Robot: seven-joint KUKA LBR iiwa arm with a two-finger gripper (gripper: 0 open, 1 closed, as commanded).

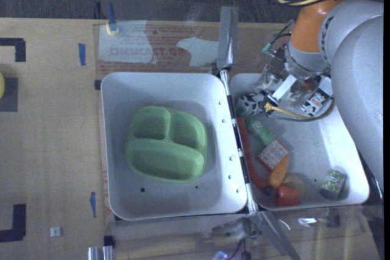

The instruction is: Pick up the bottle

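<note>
Camera view: the pincer (279, 93) hangs low over the far left part of the right bin (350, 149), under the arm's orange band (311, 24); whether it is open or closed cannot be told. The bottle (261, 131), green with a patterned label, lies tilted just below the pincer and a little to its left, apart from it. A small carton (333, 183) sits well below and to its right. The green divided plate (166, 143) rests in the left bin (116, 149), well to the pincer's left

End effector (277, 94) fingers blurred, state unclear.
</note>
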